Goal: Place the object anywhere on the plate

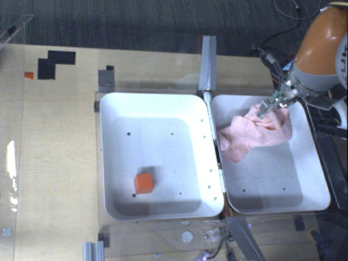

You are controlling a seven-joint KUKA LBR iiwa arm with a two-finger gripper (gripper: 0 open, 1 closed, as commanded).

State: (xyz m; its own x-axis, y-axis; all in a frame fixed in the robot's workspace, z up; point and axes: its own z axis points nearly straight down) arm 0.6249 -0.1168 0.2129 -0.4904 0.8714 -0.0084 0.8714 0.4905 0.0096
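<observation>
Pink crumpled cloth lies toward the right white bin's far edge, its top corner pinched in the gripper; an orange block sits near the left white bin's near-left corner.

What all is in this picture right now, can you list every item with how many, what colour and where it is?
shallow white plastic bins: two, white, side by side on the bench
small orange block: one, orange, lower left part of the left bin
crumpled pink cloth: one, pink, upper half of the right bin
light wooden bench: one, pale wood, under both bins
black square markers: a few, black, bench's far left corner
small orange marker: one, orange, beside the black markers
grey metal post: one, grey, behind the seam between the bins
arm: one, grey and orange, reaching in from the right
end effector: one, dark, at the cloth's upper edge
</observation>
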